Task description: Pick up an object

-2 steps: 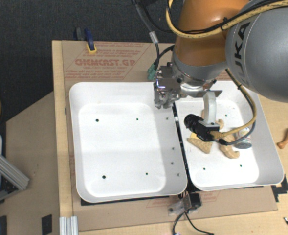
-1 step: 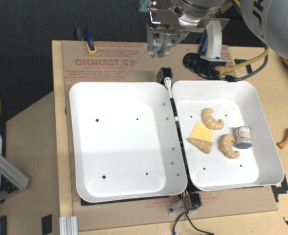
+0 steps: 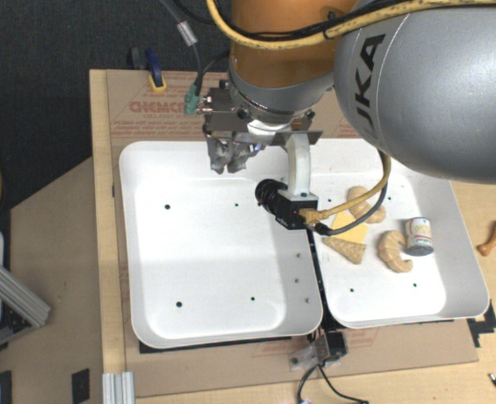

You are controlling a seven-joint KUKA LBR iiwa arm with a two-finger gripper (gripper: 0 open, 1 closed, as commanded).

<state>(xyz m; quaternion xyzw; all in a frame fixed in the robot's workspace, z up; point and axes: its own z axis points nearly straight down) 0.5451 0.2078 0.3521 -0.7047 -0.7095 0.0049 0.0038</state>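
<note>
My hand (image 3: 227, 156) hovers over the left bin's (image 3: 146, 251) far edge, fingers together on nothing. The objects (image 3: 381, 230), pale pieces and a small can (image 3: 417, 236), lie in the right bin (image 3: 450, 293), well apart, so I judge picking hasn't begun.

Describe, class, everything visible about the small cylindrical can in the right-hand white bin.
The small cylindrical can looks like metal, with a pale printed label showing red and blue-green marks and a silvery rim on top. It seems to stand roughly upright on the floor of the right white bin, near its right side. A tan, curved, pastry-like piece lies right against its left side.
</note>
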